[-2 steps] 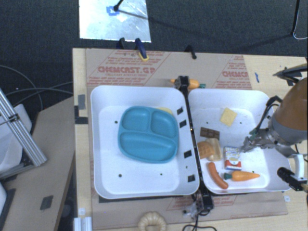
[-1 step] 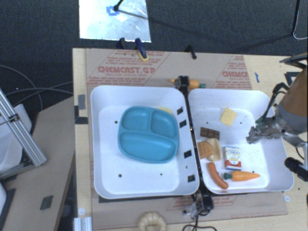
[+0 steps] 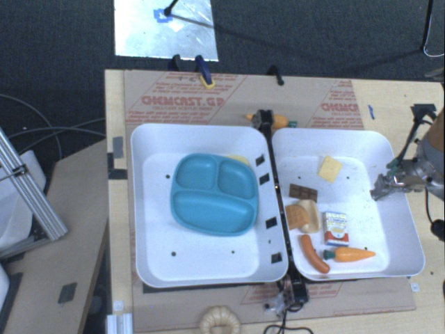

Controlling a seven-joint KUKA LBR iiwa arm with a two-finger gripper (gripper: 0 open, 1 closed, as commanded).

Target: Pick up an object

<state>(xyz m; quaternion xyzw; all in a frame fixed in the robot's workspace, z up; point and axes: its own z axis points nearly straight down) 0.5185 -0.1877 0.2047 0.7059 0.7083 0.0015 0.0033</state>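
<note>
Two white bins sit side by side on the tabletop (image 3: pixel 229 89). Left bin (image 3: pixel 149 186) holds a blue divided plate (image 3: pixel 214 193), three compartments, roughly centre; a pale yellow item pokes out just behind the plate's far edge, too hidden to name.

Right bin (image 3: pixel 400 218) carries the small items: yellow cheese-like square (image 3: pixel 329 168) toward the back, dark brown chocolate-like bar (image 3: pixel 302 193) near the divider, tan bread piece (image 3: pixel 303 216) just in front of it, small red-and-white carton (image 3: pixel 336 228) right of the bread, red sausage (image 3: pixel 313 254) lying at a slant near the front, orange carrot (image 3: pixel 353 255) with green tip beside it, touching or nearly touching the carton's front.

The claw (image 3: pixel 386 186) is at the right bin's right rim, arm coming in from the right. Nothing between its fingers; cannot tell how far apart they are, blurred. Claw is well apart from all items.

A beige ring-shaped thing (image 3: pixel 221 320) lies at the tabletop's front edge.
</note>
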